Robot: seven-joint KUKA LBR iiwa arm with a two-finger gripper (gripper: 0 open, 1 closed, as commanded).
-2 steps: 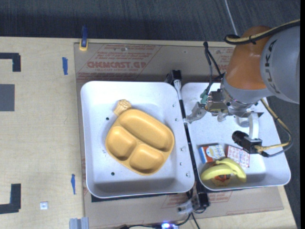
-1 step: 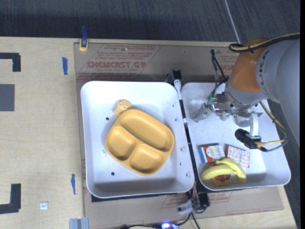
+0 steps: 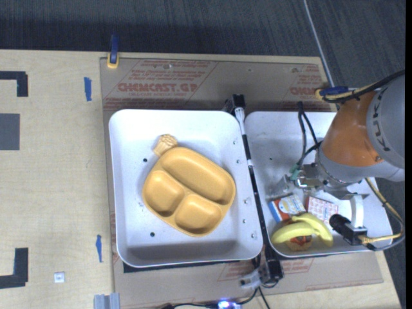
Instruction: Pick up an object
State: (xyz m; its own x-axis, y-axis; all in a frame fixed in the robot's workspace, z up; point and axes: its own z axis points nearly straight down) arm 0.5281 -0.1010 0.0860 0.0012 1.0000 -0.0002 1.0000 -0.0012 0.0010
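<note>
Yellow plastic banana [image 3: 302, 230] lay by the right white bin's [image 3: 270, 134] front edge, below the gripper [image 3: 302, 184], whose grip I could not tell.

Left bin: one large tan-yellow moulded tray [image 3: 187, 190] with three compartments, lying flat and tilted diagonally at frame centre; a small knobbed tab at its upper left end.

Right bin, lower part, lower right of frame: yellow banana [image 3: 301, 230] with a red sticker, lying on its side. Just above it, touching or overlapping, a small red-and-white card [image 3: 288, 206] and a red patterned packet [image 3: 321, 207].
</note>
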